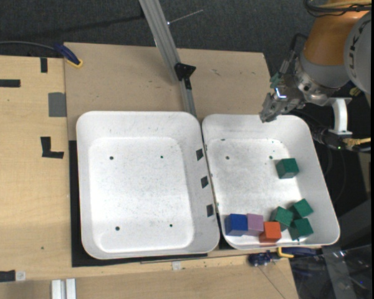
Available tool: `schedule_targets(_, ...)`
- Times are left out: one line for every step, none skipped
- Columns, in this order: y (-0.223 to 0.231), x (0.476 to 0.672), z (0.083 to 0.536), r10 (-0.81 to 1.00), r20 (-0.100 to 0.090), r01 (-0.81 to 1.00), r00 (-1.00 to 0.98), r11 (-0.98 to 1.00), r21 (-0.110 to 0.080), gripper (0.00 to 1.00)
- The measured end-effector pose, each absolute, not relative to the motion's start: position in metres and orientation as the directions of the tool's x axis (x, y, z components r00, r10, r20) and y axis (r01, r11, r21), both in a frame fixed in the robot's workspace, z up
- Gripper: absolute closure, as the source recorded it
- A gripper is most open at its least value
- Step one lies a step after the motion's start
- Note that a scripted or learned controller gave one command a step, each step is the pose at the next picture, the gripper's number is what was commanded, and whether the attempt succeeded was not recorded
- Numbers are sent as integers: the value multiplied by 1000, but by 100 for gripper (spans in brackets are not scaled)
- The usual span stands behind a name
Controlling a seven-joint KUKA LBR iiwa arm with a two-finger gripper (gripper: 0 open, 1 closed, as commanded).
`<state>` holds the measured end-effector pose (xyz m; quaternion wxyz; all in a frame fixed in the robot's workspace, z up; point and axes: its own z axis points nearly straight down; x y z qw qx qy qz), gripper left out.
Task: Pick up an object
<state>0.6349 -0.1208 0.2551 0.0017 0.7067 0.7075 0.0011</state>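
The gripper (269, 114), its opening impossible to judge, hangs at the right bin's (318, 161) twelve-o'clock rim, risking a miss among blocks crowded at six o'clock (271, 224).

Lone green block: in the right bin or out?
In. The lone green block rests on the right bin's floor, apart from the cluster at the near edge.

Tool (269, 113) too small — arm (336, 39) cut off at right edge.

Metal pole (164, 33) slants over bench; blue clamp (69, 53) far-left.
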Motion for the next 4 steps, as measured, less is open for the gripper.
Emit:
schedule_targets(-58, 630, 245, 1000, 2, 1000, -7, 7, -1, 100)
schedule_targets(-8, 626, 250, 1000, 2, 1000, -7, 7, -1, 100)
schedule_targets(44, 628, 231, 1000, 0, 1000, -6, 6, -4, 100)
schedule_targets(91, 637, 233, 1000, 1, 1000, -7, 7, -1, 100)
